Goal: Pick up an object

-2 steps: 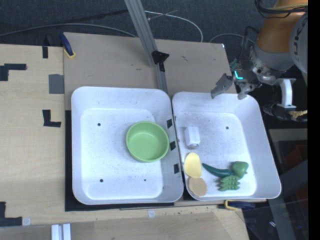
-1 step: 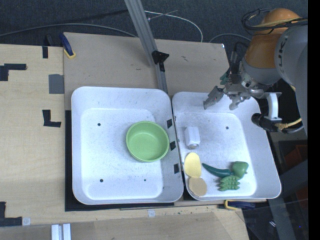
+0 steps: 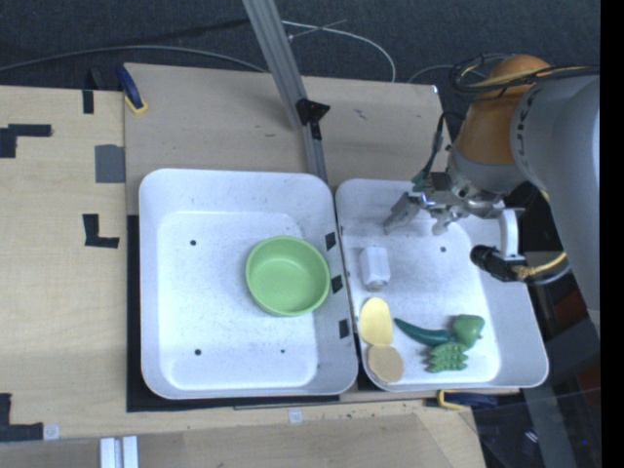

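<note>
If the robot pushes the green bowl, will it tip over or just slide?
The bowl would probably slide: it sits upright and looks wide and low. It looks like thin plastic, so likely light. Its smooth round rim might slip from the pincer.

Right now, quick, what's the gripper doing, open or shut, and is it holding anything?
Gripper: open, fingers spread, holding nothing, over the right bin near its far end.

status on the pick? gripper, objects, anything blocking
Gripper open, nothing between fingers, over right bin's upper end. Small white block, yellow piece, green toys lie nearer the front. Green bowl in left bin. No obstruction.
</note>
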You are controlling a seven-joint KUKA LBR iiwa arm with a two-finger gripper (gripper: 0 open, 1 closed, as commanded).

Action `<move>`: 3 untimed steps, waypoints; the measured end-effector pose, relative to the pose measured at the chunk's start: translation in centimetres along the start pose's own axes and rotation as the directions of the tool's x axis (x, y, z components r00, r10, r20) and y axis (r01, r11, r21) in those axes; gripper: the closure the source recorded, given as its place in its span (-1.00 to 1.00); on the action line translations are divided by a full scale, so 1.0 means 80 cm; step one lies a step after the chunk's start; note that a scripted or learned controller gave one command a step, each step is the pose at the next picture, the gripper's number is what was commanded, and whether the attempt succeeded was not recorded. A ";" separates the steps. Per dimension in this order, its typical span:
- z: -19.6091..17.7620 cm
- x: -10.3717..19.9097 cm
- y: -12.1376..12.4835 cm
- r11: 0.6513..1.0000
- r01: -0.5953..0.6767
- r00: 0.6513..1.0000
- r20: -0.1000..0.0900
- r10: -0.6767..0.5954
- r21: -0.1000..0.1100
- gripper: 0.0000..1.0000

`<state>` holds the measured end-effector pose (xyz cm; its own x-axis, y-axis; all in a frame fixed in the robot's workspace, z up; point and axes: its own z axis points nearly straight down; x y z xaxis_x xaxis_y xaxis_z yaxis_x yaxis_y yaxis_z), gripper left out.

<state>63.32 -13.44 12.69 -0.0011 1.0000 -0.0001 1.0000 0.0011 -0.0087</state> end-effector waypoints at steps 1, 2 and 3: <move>0.051 0.001 0.000 1.000 0.001 1.000 0.002 -0.001 -0.007 -1.00; 0.036 0.002 0.000 1.000 0.002 1.000 0.000 -0.002 -0.006 1.00; -0.036 0.007 0.012 1.000 0.001 1.000 0.001 -0.001 -0.013 1.00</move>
<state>64.29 -12.91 15.57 -0.0022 1.0000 -0.0010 1.0000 0.0022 0.0047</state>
